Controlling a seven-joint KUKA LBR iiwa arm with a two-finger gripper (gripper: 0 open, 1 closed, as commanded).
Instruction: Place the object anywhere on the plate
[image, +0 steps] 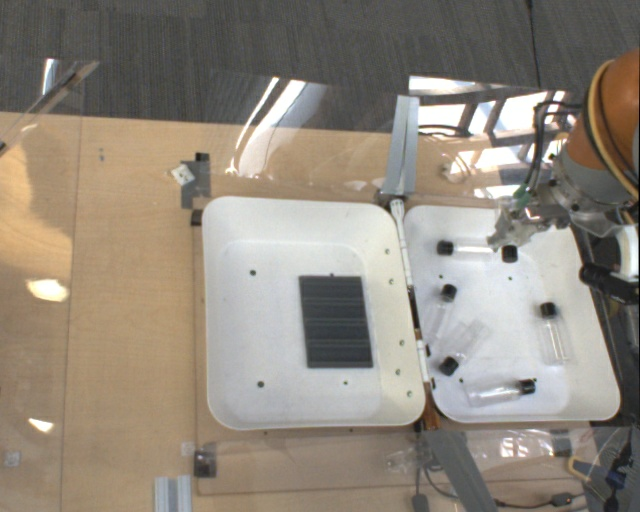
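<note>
A dark grey ribbed plate (336, 321) lies flat in the middle of the left bin (230, 400). Several clear vials with black caps lie scattered in the right bin (590, 405): one at the upper left (462, 247), one near the left wall (444, 305), one near the front edge (500, 391), and one at the right (553, 335). My gripper (503, 232) hangs over the right bin's upper part. A black cap (509, 253) shows just below its tip. I see nothing of the vial body there.
A grey metal bar (402, 150) stands behind the seam between the bins. The orange-banded arm (612, 120) fills the upper right corner. Wooden bench (100, 300) stretches to the left of the bins.
</note>
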